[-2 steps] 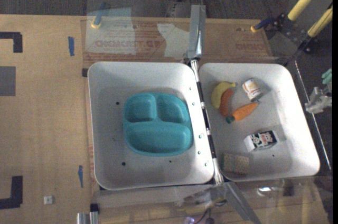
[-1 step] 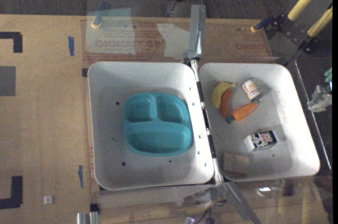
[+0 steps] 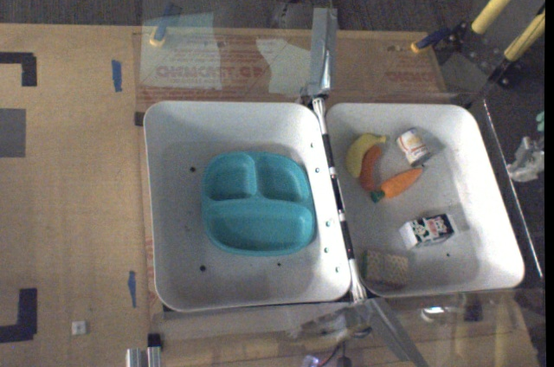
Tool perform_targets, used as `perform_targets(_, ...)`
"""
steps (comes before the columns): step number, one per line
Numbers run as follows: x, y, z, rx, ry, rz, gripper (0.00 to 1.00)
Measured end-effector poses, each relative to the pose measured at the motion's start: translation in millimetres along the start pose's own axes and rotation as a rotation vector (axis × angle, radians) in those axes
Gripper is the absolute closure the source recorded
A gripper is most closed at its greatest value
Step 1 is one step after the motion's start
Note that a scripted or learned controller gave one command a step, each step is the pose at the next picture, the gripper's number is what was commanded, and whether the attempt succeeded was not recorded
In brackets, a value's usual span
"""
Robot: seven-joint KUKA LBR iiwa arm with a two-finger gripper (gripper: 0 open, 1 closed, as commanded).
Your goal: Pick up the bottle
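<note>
The bottle (image 3: 415,145) lies in the right bin (image 3: 493,183), beside the carrot (image 3: 400,183).

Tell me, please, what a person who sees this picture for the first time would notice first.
The turquoise plastic plate with three compartments stands out most, lying in the middle of the left white bin. Next come the small things scattered in the right white bin: a yellow banana touching an orange carrot, a small white bottle lying near the far edge, and a small white carton with dark print.
</note>
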State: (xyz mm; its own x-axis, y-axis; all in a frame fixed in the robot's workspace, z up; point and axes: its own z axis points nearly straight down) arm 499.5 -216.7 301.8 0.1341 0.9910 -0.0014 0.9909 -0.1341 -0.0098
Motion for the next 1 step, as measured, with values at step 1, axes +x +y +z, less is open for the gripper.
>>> perform_targets(1,-1.2,0.0,-8.4,0.002,-0.001,0.002,1.00)
